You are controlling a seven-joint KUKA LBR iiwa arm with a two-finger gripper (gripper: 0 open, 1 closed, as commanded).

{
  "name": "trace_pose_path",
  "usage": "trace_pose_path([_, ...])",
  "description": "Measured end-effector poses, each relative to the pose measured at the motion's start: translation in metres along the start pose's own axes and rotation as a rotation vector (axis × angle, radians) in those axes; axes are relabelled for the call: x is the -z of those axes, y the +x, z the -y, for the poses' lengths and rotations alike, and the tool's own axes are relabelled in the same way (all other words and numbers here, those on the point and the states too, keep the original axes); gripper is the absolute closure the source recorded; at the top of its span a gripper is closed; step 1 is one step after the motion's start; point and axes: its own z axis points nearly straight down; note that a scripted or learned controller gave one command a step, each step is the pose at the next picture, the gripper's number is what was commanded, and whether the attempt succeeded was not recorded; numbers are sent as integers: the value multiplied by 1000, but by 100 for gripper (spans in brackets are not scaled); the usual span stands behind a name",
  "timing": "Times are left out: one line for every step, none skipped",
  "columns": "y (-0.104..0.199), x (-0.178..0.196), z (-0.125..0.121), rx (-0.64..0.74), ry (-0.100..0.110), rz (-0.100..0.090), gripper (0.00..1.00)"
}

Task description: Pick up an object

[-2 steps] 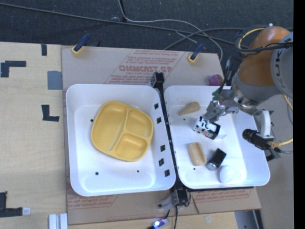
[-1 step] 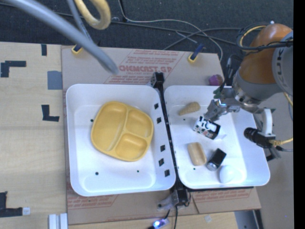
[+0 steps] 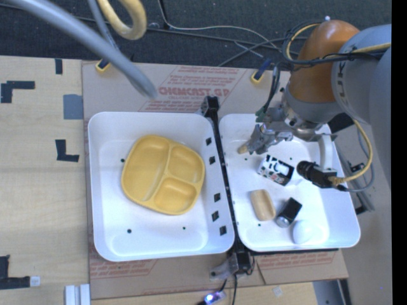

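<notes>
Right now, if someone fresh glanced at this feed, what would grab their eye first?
The yellow divided plate stands out, lying alone in the left bin. Next comes the arm's orange band, above the gripper that hangs over the right bin near its upper left. Below it sit a black-and-white box, a tan block, a small black cylinder and a white rounded object.

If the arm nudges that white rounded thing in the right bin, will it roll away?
Probably. The white rounded object looks smooth and egg-like, so it may roll or slip. The bin's wall and the small black cylinder beside it might stop it.
</notes>
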Motion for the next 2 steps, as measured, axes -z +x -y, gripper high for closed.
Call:
trace_pose_path([46,-12,-10,-2,1,2,100])
trace_pose_path([91,-14,-16,-1,1,1,100])
